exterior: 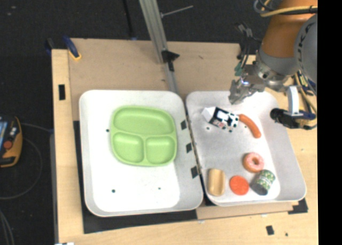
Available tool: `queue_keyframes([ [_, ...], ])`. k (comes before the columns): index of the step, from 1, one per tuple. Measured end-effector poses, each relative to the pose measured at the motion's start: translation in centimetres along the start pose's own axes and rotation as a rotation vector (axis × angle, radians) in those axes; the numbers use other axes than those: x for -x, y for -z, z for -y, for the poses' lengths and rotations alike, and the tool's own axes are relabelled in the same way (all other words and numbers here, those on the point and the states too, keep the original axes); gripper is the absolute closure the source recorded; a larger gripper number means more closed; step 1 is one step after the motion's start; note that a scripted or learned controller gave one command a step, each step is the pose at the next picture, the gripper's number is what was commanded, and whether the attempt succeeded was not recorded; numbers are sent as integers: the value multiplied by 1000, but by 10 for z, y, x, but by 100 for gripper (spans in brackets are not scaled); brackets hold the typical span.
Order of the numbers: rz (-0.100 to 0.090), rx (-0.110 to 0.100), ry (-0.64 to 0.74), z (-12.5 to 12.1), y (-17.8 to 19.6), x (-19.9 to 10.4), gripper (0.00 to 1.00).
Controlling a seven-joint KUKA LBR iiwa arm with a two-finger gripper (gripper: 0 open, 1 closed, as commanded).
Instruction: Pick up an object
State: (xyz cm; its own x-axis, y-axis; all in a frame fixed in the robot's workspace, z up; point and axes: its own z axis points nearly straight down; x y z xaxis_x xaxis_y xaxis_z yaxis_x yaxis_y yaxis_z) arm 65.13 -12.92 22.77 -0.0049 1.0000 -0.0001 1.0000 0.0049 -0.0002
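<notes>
And here's the grey arm with its orange band reaching in from the right, its claw point(239, 95) hanging over the far edge of the right-hand shallow white bin point(283, 148). From this angle the tip is a small dark blur, so I cannot tell whether it is apart or together, and nothing shows in its grip.

Just below and left of the claw lies a small white carton with black patches point(220, 118), tilted on the bin floor. Right beside it, to the right, sits a curved orange sausage-shaped toy point(250, 125). Further toward the near side there's a pink-frosted ring doughnut point(253, 161), and along the near wall a row of three: a tan cylindrical bread-like piece point(215, 181), a round red-orange tomato-like toy point(239, 185), and a dark green, patterned can-shaped object point(263, 181) lying just beside the doughnut.

Over in the left-hand white bin point(133, 196) rests a light green plastic plate with three compartments point(143, 135). Both bins sit side by side on the pale wooden counter point(117, 62), and a grey metal rail point(152, 20) slants up from between them.
</notes>
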Motion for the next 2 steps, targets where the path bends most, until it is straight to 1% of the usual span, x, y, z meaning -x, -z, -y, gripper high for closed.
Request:
queue_keyframes([
  [1,-1,0,1,14,-4,-55,100],
  [2,-1,3,2,10,6,-109,100],
])
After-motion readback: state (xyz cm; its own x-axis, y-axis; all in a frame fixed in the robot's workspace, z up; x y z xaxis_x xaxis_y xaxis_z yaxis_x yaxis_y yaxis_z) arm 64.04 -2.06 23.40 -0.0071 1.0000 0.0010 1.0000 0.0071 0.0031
